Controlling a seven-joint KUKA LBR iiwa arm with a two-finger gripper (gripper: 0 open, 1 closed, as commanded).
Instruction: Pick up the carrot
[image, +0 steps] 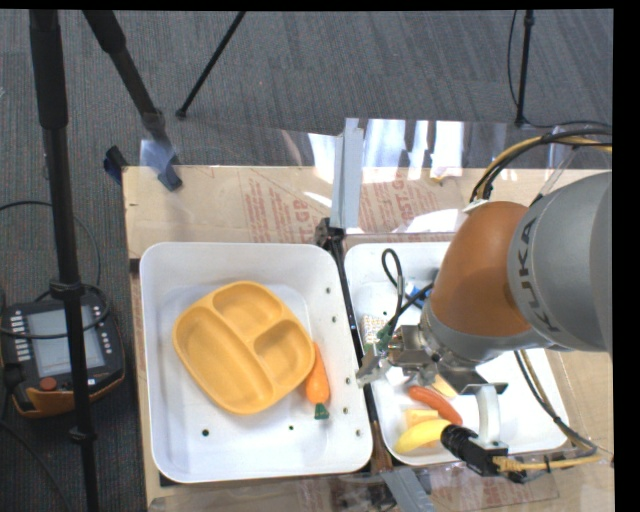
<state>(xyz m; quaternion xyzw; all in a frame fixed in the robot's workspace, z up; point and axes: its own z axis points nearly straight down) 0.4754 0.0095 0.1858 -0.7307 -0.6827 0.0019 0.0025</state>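
The carrot is small and orange with a green stub at its near end. It lies in the left bin, against the right edge of a yellow divided plate. My gripper hangs over the left part of the right bin, just past the wall between the bins. It is to the right of the carrot and apart from it. The arm's orange band and grey body hide most of the right bin.
A red-orange sausage-shaped item and a yellow banana-like piece lie in the right bin below the wrist. Black cables run along that bin's left side. Tripod legs stand beyond the bench.
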